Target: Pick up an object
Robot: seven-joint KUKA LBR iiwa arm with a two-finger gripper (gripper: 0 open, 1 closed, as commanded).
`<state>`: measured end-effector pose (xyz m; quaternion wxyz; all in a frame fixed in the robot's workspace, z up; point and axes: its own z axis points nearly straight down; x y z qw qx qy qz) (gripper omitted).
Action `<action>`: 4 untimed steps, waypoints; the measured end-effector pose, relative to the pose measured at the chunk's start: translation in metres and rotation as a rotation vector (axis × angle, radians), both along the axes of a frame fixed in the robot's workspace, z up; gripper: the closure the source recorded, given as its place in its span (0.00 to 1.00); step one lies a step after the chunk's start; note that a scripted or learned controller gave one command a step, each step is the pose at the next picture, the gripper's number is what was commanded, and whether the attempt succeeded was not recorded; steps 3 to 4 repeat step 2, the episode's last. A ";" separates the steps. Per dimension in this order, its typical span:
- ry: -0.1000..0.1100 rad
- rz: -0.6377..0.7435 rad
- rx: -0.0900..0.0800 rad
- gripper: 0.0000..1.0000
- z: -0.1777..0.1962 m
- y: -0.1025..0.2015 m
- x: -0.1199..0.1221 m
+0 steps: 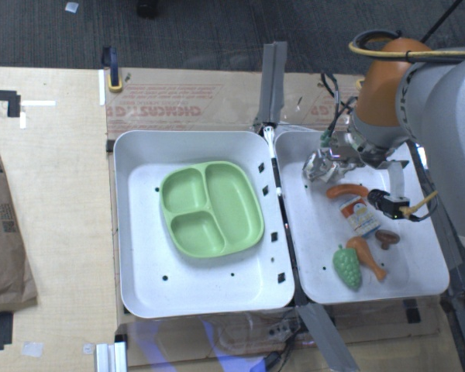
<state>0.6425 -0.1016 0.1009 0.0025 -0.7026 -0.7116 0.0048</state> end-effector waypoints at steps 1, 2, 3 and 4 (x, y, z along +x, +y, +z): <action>-0.010 -0.040 0.002 1.00 0.091 0.070 0.017; -0.007 -0.063 0.002 1.00 0.090 0.139 -0.033; -0.007 -0.063 0.002 1.00 0.090 0.139 -0.033; -0.007 -0.063 0.002 1.00 0.090 0.139 -0.033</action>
